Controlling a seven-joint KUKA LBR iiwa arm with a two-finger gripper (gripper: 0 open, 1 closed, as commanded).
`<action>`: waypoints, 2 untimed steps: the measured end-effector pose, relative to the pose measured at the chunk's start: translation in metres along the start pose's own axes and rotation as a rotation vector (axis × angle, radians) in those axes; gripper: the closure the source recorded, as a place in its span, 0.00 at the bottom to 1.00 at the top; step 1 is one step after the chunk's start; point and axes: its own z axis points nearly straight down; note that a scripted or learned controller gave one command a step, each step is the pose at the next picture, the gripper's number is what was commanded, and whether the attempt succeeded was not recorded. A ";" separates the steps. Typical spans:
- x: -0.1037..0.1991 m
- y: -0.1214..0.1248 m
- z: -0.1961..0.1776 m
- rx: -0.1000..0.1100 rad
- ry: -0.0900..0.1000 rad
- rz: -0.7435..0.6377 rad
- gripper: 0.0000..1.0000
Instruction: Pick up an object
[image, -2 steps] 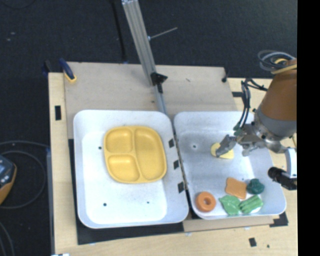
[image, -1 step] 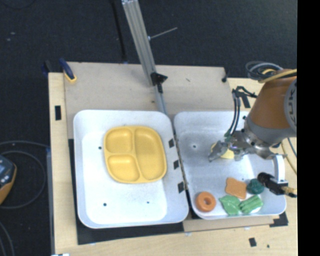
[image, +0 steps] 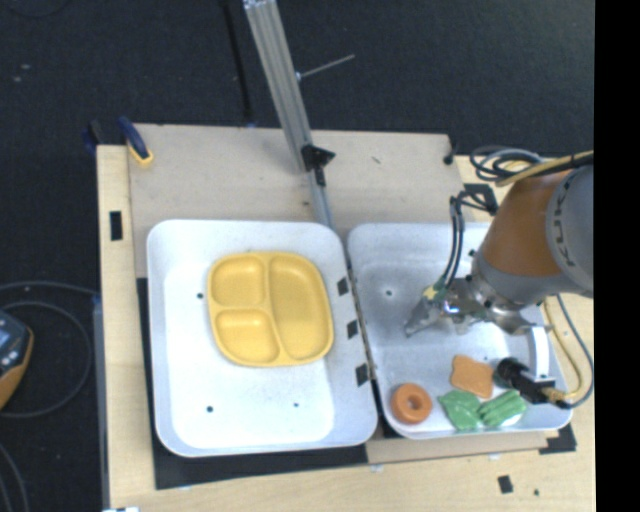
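End effector (image: 418, 322) out in front of me, I am reaching in from the right and hovering over the bare middle of the right bin (image: 385, 260). It is gripping nothing, and I cannot tell whether it is set wide or narrow.

The pickable things are all sitting along the bin's near edge, toward the bottom of the view. An orange ring (image: 398, 404) is lying almost straight below the end effector, near but apart from it. Being round and flat, it is offering no long axis to line up with. A tan slice (image: 472, 376) is resting down and to the right, its slightly longer side running left to right. Two green pieces (image: 483, 410) are lying together beyond it, their length running left to right and tipping up at the right end.

A yellow divided plate (image: 270, 307) is sitting in the left bin (image: 180, 400) on the table (image: 200, 170).

I am judging the ring the nearest candidate.
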 end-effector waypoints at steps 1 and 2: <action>-0.002 0.002 -0.014 -0.007 -0.002 0.005 1.00; -0.012 0.000 -0.062 -0.008 -0.002 0.001 1.00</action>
